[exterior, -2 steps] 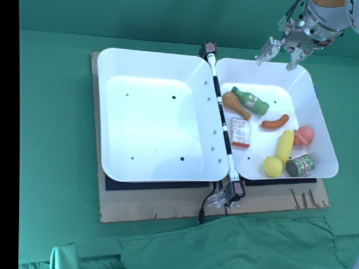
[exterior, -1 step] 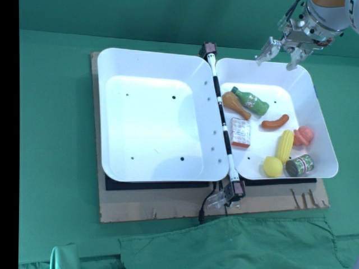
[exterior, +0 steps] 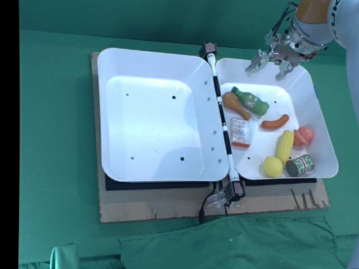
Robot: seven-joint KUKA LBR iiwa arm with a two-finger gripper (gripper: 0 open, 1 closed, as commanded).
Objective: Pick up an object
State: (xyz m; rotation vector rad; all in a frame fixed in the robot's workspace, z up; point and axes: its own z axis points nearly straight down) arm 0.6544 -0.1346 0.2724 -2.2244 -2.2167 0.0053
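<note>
Bench: green cloth under a cardboard sheet that bears 2 white bins, so both sit level under the camera.
Left bin (exterior: 112, 66): bare white floor.
Right bin (exterior: 328, 170): holds every candidate, namely a green bottle (exterior: 250, 101), drumstick (exterior: 235, 105), sausage (exterior: 275, 122), small packet (exterior: 240, 133), corn cob (exterior: 285, 145), lemon (exterior: 272, 166), can (exterior: 299, 165) and a pink piece (exterior: 304, 135).
Gripper (exterior: 268, 65): above the right bin's far edge, fingers spread apart with nothing between them, probably poised to descend.
Nearest target: the green bottle, judged easiest to reach.
</note>
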